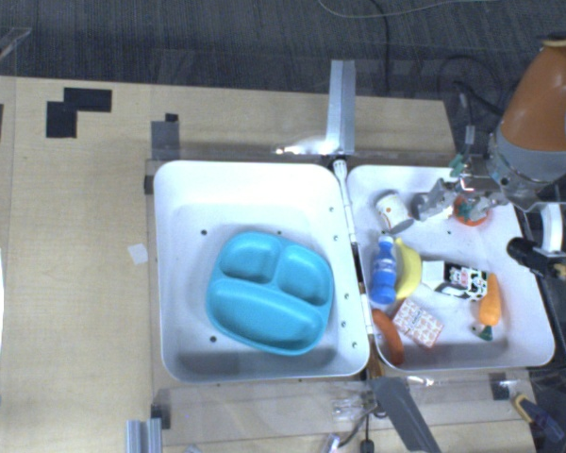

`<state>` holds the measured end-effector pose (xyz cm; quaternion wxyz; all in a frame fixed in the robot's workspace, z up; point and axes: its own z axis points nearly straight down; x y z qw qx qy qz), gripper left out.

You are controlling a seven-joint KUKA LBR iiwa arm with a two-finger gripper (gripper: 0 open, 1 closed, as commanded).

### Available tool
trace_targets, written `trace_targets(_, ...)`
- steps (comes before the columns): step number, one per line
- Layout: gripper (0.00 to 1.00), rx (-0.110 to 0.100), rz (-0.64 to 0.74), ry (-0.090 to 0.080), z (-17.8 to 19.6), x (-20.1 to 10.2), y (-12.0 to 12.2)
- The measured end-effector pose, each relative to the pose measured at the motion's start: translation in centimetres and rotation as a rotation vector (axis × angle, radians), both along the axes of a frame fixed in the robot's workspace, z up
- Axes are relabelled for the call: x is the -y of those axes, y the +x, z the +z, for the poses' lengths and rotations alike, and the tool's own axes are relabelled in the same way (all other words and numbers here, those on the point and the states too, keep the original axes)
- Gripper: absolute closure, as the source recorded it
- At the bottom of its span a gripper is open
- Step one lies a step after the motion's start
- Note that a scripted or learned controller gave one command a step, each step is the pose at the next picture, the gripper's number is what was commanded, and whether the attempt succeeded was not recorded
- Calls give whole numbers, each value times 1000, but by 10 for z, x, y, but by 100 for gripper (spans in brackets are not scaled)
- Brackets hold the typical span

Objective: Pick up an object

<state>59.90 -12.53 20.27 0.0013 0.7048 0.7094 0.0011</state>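
Observation:
My gripper (437, 199) hangs over the far part of the right bin (524, 347), reaching in from the right. Just left of it lies a small white cup (389, 208) on its side. A small orange-red round thing (473, 215) sits right under the wrist, partly hidden. Nearer the front lie a blue bottle (384, 270), a yellow banana (409, 267), a black-and-white card (464, 279), an orange carrot (490, 307), a checkered packet (418, 323) and a red-orange piece (387, 335). I see nothing held in the gripper.
The left bin (179, 215) holds a blue divided plate (269, 291). A metal post (342, 102) stands behind the wall between the bins. The objects in the right bin crowd its left and front sides.

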Motion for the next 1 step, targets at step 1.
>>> trace_targets(1, 0, 10, 279, -2, -113, -35, -11)
